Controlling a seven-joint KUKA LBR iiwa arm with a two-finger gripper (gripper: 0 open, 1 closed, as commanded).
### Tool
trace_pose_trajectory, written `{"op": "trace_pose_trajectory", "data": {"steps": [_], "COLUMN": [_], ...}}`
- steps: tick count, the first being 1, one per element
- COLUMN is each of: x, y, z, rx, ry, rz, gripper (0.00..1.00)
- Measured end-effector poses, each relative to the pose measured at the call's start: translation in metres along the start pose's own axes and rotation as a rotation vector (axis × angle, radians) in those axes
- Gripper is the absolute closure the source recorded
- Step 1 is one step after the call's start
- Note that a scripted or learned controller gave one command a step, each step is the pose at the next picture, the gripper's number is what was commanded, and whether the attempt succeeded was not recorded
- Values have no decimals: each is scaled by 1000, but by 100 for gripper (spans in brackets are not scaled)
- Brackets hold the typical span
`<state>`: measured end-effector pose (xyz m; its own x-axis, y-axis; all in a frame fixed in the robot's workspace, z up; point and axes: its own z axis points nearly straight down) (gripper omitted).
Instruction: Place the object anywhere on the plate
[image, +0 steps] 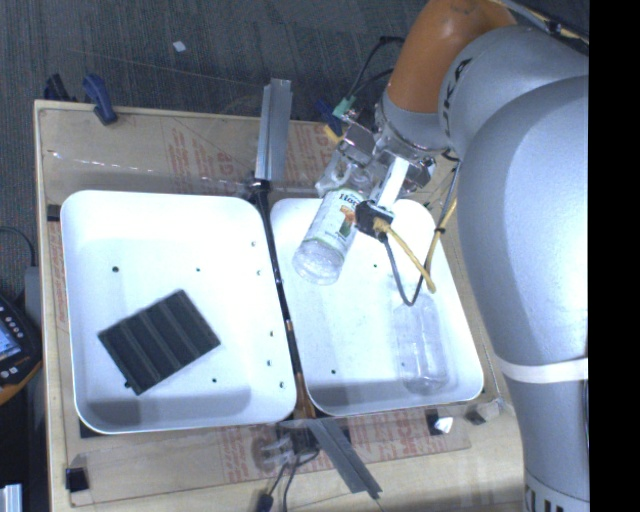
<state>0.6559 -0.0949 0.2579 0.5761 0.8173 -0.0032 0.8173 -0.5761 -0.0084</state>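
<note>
hand (352, 197) pinches the bottle (325, 245) by its neck | bottle – likely light, slippery, squashy, neck grips best | plate (160, 340) – left bin (150, 235)

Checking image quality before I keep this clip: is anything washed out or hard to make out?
Camera view: the left bin is blown out to flat white; the clear bottle lying in the right bin barely separates from its floor; the dark ridged plate is crisp; the arm looks soft.
</note>
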Motion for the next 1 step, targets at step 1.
{"op": "trace_pose_trajectory", "data": {"steps": [1], "x": [-6], "y": [5], "z": [-15], "rx": [-5], "ry": [1], "rz": [88], "gripper": [100]}}
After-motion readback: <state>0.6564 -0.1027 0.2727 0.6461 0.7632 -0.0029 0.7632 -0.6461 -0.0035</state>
